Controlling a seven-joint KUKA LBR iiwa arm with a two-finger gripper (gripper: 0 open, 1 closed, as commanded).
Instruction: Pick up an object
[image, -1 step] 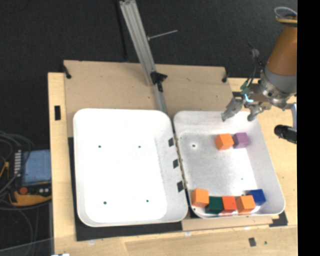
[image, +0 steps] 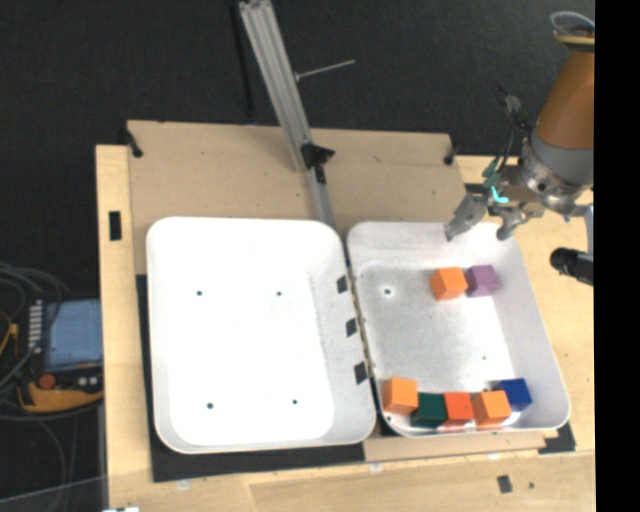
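Observation:
My gripper (image: 485, 222) hangs over the far edge of the right bin (image: 440, 345), open, with nothing between its fingers. Just in front of it, inside the bin, an orange cube (image: 449, 283) and a purple cube (image: 482, 280) sit side by side. Along the bin's near edge lies a row of cubes: orange (image: 401, 394), dark green (image: 431, 409), orange-red (image: 458, 406), orange (image: 490, 406) and blue (image: 515, 392).
The left bin (image: 250, 330) sits beside the right one. A grey metal pole (image: 285, 95) slants across the back of the bench. Cables and a blue device (image: 75, 335) lie off the bench's left side.

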